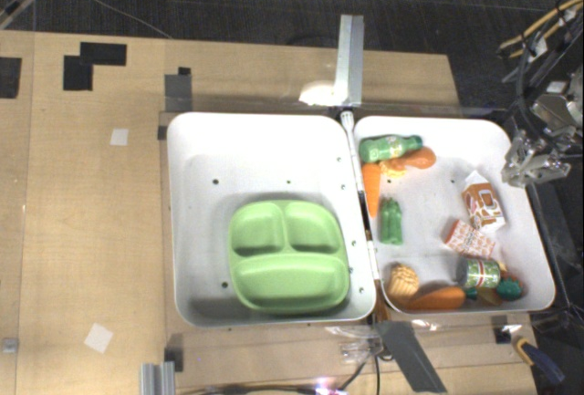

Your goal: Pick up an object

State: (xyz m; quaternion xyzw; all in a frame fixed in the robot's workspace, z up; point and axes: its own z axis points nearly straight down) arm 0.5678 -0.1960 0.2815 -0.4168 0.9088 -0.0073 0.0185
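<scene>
Nearest my camera: a carrot [436, 297] and a can [478, 274] crowd the right bin's [429, 202] front edge, a snack packet [482, 206] behind them. The gripper [532, 167] hangs over the right rim, nothing in it. Risks I see: clipping the rim on descent, or closing on two crowded items.

The wooden bench [82, 229] bears two white bins — left bin [196, 202], right bin [429, 202] — side by side, touching.
</scene>
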